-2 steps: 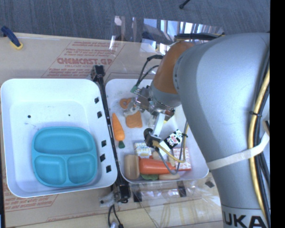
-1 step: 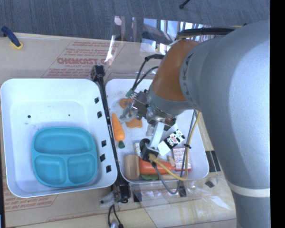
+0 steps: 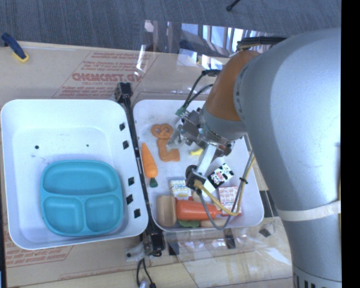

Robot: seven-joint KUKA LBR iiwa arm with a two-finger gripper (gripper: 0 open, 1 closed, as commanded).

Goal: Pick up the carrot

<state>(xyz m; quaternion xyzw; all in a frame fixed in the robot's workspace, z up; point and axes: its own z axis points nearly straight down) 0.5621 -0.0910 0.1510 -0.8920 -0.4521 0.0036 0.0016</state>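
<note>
Cardboard covers your counter (image 3: pixel 78 71). You see the carrot (image 3: pixel 149 161) lying in the right bin (image 3: pixel 162 109), along its left wall, near a brown pretzel (image 3: pixel 163 131). Your end effector (image 3: pixel 185 134) hangs beside the pretzel, apart from the carrot; you cannot tell how far it is open.

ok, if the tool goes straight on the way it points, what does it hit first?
Probably the brown biscuit just below the tool, not the carrot further left. Depth is unclear.
</note>
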